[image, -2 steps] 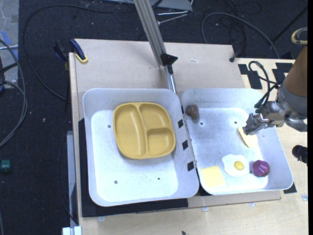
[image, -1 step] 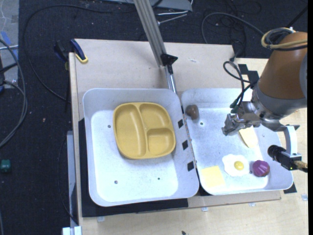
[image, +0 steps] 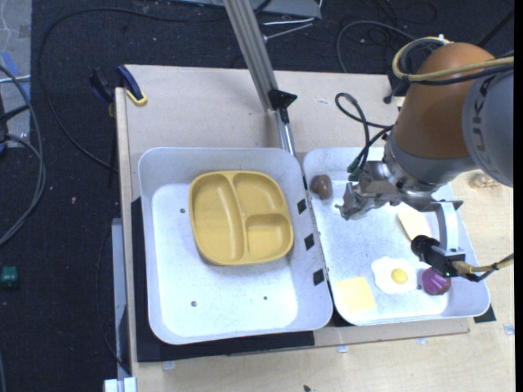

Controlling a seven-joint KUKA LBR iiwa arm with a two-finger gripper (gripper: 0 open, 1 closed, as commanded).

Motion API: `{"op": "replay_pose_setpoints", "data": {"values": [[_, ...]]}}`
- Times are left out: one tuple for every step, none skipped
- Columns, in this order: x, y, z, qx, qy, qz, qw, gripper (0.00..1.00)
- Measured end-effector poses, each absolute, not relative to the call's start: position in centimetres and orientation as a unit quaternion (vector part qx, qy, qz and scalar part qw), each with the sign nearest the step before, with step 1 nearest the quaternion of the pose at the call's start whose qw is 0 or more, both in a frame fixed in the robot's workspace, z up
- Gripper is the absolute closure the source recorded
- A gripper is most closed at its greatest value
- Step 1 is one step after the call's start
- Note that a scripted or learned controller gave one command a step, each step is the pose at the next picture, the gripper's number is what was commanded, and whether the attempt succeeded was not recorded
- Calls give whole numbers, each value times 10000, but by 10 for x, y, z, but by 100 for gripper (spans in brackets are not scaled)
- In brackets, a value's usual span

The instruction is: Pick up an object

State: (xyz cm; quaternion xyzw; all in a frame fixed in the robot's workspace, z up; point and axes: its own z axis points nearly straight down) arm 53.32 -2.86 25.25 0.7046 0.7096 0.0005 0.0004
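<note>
Two white bins (image: 163, 300): one yellow tray (image: 241, 217), one fried egg (image: 394, 276).

Shallow white plastic bins (image: 163, 300) looked matt and speckled; yellow divided plastic tray (image: 241, 217) smooth, slight sheen; pale wooden bench (image: 196, 104) matt; slanted metal pole (image: 249, 39) brushed.

The only lettering stands on the grey arm (image: 490, 129) at the picture's right edge: part of a large dark brand name, cut off by the frame, with roughly "UK" showing. Nothing else bears readable text.
</note>
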Motion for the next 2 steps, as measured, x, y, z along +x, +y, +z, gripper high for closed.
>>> {"op": "replay_pose_setpoints", "data": {"values": [[545, 20, 257, 7046, 7096, 9, 7, 100], [557, 76, 258, 7042, 7100, 12, 6, 100]]}}
